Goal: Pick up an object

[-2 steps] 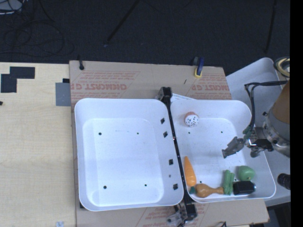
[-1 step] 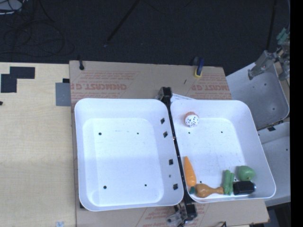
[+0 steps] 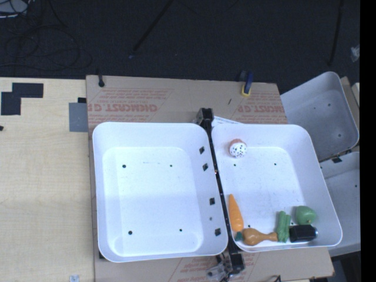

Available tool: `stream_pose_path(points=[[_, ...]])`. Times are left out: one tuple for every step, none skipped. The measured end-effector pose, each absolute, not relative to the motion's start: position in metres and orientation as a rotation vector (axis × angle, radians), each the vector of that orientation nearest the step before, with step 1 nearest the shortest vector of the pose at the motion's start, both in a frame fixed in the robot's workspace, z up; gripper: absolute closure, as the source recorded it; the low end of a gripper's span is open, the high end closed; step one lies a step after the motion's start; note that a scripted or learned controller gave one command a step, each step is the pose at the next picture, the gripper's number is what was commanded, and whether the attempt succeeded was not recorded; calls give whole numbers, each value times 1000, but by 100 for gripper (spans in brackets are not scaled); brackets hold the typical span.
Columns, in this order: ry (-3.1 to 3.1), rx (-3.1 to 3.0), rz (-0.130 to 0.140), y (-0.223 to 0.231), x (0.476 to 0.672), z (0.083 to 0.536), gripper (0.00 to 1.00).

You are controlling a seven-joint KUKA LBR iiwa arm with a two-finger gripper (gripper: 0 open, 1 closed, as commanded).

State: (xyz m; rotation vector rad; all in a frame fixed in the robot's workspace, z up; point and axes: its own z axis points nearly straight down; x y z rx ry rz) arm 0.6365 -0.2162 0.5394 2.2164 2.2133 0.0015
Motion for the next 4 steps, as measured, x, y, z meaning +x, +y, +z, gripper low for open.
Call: stream_pose_path(points=[[2233,2230,-12,-209,643,265,0],[2212,2208,10,-208,644,495,0],[2218,2223,-1,-214,578,541,0],[2226,2220,-3,-212,581,537,0]])
